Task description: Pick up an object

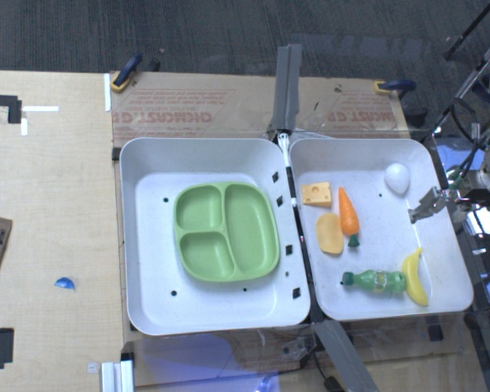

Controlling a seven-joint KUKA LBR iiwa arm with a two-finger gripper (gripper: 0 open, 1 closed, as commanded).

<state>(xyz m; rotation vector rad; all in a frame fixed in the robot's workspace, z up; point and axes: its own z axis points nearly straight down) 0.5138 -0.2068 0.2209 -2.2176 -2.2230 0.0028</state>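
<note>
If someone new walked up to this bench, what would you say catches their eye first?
Probably the green divided plate, lying alone in the middle of the left bin. Next, the bright toy food scattered in the right bin: a carrot beside a cheese wedge, a banana and a green bottle near the front, and a white egg at the back.

Bright, even overhead light, soft shadows (slightly grainy, edges mildly blurred).
</note>
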